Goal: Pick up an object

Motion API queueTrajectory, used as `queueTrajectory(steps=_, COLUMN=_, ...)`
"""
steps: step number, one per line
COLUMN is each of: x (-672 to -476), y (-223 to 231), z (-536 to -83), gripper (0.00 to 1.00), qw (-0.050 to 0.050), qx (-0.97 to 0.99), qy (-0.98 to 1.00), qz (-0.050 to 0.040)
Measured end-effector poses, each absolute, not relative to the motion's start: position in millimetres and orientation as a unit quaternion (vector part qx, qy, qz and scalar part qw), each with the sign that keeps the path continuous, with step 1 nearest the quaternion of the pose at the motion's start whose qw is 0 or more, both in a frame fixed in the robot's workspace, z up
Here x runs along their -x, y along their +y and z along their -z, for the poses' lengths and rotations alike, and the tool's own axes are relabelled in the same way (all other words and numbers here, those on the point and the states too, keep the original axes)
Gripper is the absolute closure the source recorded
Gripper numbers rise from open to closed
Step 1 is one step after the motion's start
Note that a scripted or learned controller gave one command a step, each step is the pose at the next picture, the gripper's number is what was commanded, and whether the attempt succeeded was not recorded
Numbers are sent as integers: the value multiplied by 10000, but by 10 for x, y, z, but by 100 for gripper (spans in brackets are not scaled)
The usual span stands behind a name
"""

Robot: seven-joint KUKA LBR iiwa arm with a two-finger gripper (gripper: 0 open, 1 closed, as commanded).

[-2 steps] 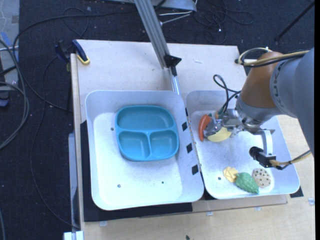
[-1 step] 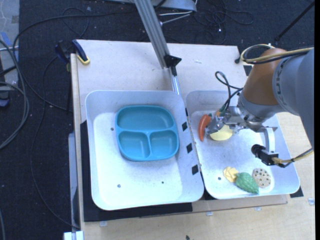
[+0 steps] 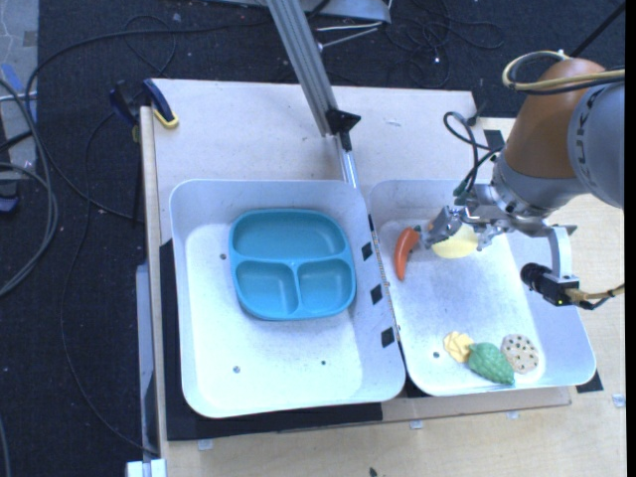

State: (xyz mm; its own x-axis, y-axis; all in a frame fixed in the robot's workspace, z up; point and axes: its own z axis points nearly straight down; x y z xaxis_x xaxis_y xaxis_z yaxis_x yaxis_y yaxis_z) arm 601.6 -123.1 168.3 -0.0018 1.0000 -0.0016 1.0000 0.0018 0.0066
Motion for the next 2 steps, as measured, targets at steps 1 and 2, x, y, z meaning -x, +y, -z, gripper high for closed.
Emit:
queueTrajectory(steps=1, x=-5982, y=-1273, z=-2131, gripper=100, qw=25, qx=-7068, qy=7074, qz=-14)
queueTrajectory(steps=2, x=-5996, y=-1276, z=-2667, gripper=100, qw=29, qx=-7065, qy=7077, qz=-18)
